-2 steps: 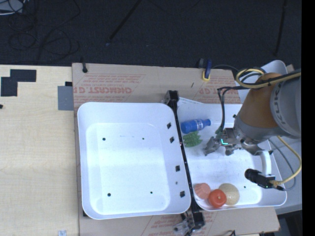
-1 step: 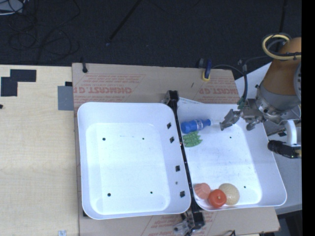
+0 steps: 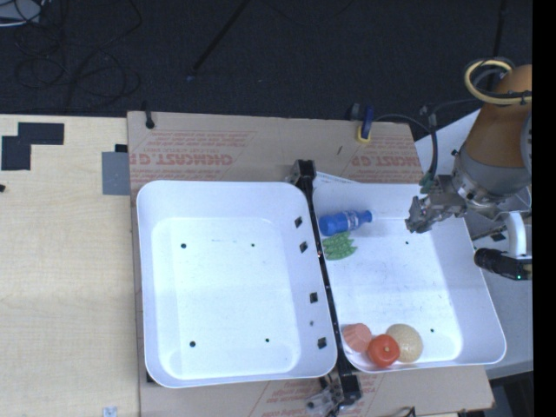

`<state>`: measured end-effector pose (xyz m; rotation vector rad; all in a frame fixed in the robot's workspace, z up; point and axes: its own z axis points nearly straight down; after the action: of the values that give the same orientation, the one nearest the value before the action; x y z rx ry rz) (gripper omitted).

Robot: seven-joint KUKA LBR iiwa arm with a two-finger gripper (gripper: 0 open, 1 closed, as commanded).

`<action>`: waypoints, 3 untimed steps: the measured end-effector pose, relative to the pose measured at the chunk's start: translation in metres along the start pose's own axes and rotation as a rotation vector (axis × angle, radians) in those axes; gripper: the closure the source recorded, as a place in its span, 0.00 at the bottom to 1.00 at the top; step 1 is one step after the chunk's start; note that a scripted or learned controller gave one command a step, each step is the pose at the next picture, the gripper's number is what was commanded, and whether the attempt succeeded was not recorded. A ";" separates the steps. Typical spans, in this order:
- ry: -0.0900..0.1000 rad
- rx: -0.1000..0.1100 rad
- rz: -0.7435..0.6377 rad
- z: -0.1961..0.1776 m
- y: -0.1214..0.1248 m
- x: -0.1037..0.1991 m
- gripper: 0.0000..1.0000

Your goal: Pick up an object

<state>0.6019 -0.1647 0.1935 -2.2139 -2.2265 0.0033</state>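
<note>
Two white bins, one pincer hovering at the right bin's upper right edge.
Whether the pincer is apart or together cannot be told from this slant; nothing shows between its tips, and it hangs over the right bin near its far wall. Left of it, well apart, a blue bottle lies on its side, long axis running left to right, narrow end toward the pincer. Just below the bottle sits a green piece. At the bin's near wall cluster a pink object, a red round one and a tan ball, touching. The left bin adjoins on the tabletop.
</note>
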 end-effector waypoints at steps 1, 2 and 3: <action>0.004 -0.001 0.000 -0.033 -0.027 0.073 1.00; 0.004 0.005 -0.004 -0.001 -0.044 0.182 1.00; 0.003 -0.015 0.000 -0.139 -0.031 0.220 1.00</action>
<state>0.5704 0.0550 0.3327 -2.2194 -2.2327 -0.0162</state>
